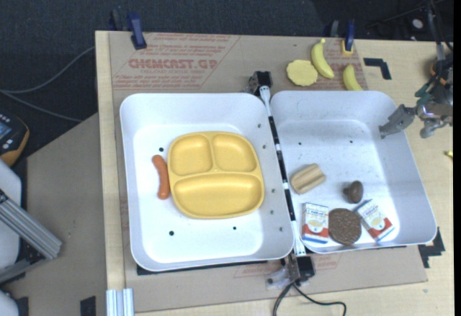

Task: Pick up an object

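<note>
We see gripper over right bin's far-right rim, nothing between fingers. Bread roll, brown cookie, two cartons in that bin; yellow tray, sausage in left bin.

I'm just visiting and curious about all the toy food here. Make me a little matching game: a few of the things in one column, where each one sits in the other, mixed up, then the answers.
Things:
1. yellow divided plate
2. orange sausage
3. bread roll
4. banana

Places:
A. on the brown board behind the bins
B. in the right bin, near its left wall
C. in the middle of the left bin
D. in the left bin, just left of the plate

Pairs: 1-C, 2-D, 3-B, 4-A
</note>
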